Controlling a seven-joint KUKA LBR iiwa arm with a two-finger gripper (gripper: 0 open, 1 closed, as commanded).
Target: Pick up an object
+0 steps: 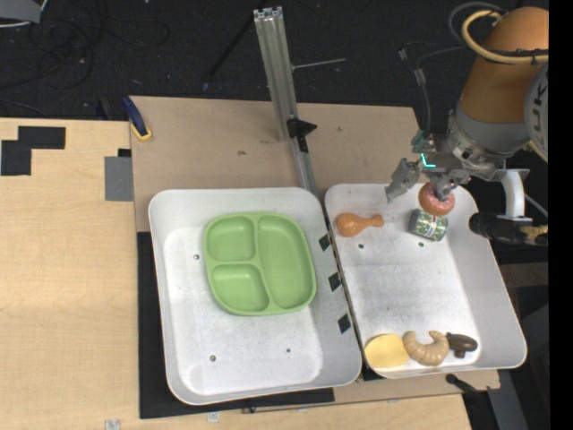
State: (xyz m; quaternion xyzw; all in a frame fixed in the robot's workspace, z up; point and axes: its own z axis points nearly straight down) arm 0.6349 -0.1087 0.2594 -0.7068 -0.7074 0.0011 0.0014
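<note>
Pink object [437, 201] under claw [436, 189], possibly gripped; fingers obscured.

Tan bench [224, 141] bears two white bins: left [170, 330], right [483, 285].

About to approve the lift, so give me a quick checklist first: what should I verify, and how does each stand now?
1. Gripper over right bin: ok.
2. Pink object directly under gripper: ok.
3. Pink object actually held: cannot tell.
4. Green can apart from pink object: not ok, they look touching.
5. Orange drumstick out of the way: ok.
6. Green tray out of the way in left bin: ok.
</note>
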